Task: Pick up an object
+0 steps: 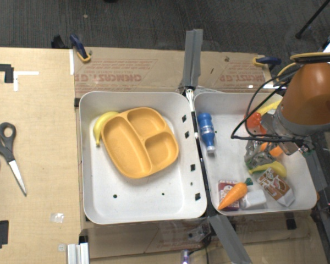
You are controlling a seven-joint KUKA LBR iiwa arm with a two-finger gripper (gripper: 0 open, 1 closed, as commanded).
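My gripper [259,156] hangs low in the right bin [225,164], under the arm's orange band [318,92], among a cluster of small items. Right beside it lie a yellow-and-orange piece [270,168] and a brown-and-white snack packet [276,186]; whether it touches either is unclear. A red-orange object [254,123] sits just behind it, partly hidden by cables. A toy carrot [233,194] rests on a red-and-white carton [226,190] at the bin's front. A blue bottle [206,130] lies along the bin's left wall.
The left bin [137,202] holds a yellow divided plate [138,142] with a banana [101,126] tucked behind its left rim. Scissors [8,153] lie on the bench at far left. Black cables [252,114] loop beside the arm.
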